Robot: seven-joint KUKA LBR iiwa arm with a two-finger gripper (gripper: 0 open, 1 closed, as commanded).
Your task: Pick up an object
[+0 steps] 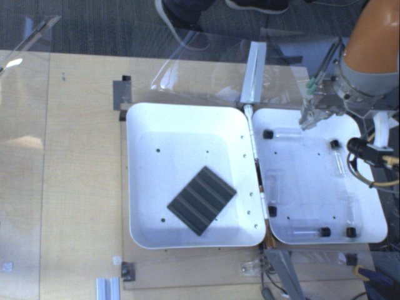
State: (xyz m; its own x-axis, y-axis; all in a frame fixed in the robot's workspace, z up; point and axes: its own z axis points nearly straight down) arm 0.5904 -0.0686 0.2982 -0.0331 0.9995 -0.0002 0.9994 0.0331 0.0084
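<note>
The gripper (pixel 310 114) hangs over the right bin (pixel 375 227), far from the pad (pixel 202 200) (fingers too blurry to tell), so nothing is grabbed.

no text, label, brand, number or sign can be read on anything here.

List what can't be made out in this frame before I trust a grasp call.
- tool: small and blurred against the right bin in the camera view; finger state unreadable.
- arm: cut off by the top and right edges.
- dark ribbed object in the left bin: lies flat, so its thickness and underside are hidden.
- person's shoes: cropped by the top edge.
</note>
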